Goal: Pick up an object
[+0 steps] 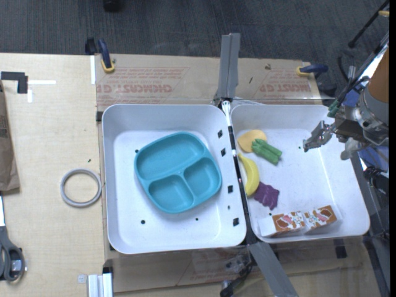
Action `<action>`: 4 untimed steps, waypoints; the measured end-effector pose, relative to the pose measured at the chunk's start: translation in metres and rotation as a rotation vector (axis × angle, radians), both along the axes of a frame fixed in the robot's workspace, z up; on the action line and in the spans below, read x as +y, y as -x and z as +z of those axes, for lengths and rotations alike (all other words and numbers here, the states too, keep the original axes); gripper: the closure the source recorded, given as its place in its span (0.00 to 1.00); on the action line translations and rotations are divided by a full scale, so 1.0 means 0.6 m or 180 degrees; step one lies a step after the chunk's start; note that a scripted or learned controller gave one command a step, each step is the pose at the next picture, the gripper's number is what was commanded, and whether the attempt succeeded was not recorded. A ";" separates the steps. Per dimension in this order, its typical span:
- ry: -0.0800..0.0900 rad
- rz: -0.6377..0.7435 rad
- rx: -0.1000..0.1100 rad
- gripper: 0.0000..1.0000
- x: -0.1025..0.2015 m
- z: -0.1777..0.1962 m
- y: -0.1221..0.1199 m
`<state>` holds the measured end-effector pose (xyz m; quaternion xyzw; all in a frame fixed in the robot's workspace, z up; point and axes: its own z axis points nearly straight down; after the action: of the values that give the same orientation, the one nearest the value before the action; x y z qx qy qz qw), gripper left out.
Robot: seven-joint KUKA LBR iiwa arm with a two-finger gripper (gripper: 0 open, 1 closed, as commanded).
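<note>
- The right bin point(346, 184) holds the loose things, all in its left and front parts: a yellow disc point(249, 140) at the back, a green piece point(267, 151) lying across its front edge, a banana point(250, 173) along the left wall, a purple piece point(267, 194) just beside the banana's lower end, and a carton point(304, 220) lying flat against the front wall.
- The carton is orange and white with printing on its face; the words are too small to read.
- The gripper point(317, 138) hangs over the back right part of this bin, apart from every item, with nothing between its fingers; how wide they stand I cannot tell.
- The left bin point(117, 184) holds a blue tray point(178, 172) with three compartments, set at a slant.
- Both bins sit on a pale wooden bench point(49, 141); the floor beyond is dark grey.
- Behind the bins lies brown cardboard point(154, 82) with red lettering, upside down and not clear enough to read; clamps point(106, 59) grip its back edge.
- On the bench left of the bins lie a tape ring point(81, 187) and, at the front corner, scissors point(11, 258).
</note>
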<state>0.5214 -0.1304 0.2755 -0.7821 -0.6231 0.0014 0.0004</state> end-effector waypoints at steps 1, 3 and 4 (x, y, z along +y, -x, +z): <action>0.0002 -0.0142 -0.0002 0.00 -0.117 0.043 0.006; 0.0002 -0.2205 0.0008 0.00 0.038 -0.242 -0.120; 0.0001 -0.0849 0.0004 0.00 -0.016 -0.308 -0.148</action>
<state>0.6101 -0.1403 0.0905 -0.8580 -0.5136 0.0019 0.0009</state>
